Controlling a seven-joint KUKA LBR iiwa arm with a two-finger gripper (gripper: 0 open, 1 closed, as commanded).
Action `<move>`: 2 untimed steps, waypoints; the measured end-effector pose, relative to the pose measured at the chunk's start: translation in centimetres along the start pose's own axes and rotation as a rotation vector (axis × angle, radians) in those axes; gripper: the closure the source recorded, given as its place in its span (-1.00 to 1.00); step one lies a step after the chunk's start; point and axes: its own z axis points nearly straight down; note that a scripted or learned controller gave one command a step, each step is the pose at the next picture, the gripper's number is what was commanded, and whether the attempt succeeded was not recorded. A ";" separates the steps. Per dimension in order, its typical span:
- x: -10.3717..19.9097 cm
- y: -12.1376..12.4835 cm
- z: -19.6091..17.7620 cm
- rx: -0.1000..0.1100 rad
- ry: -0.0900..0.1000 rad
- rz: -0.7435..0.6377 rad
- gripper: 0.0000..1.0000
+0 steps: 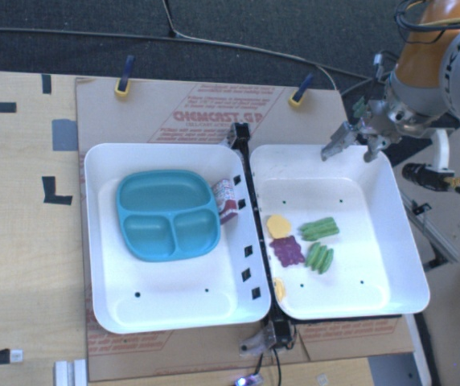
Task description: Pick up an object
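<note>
My gripper [349,149] hangs open above the far right corner of the right bin [391,207], its two fingers spread apart with nothing between them. In that bin lie a yellow piece [278,226], a purple grape bunch [287,251], two green pea pods [319,229] [320,257], and a small yellow piece [279,289] near the divider. All of these lie well below and left of the gripper.
The left bin [101,215] holds a blue sectioned plate [168,214] and a small red and white can [227,199] against its right wall. Two yellow and blue clamps [123,80] [300,93] pin the cardboard at the back.
</note>
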 end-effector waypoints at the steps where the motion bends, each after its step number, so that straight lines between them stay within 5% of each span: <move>1: 0.0 0.3 -0.8 -0.014 -0.002 -0.003 -1.00; 2: 0.0 0.4 3.5 -0.009 -0.003 -0.003 -1.00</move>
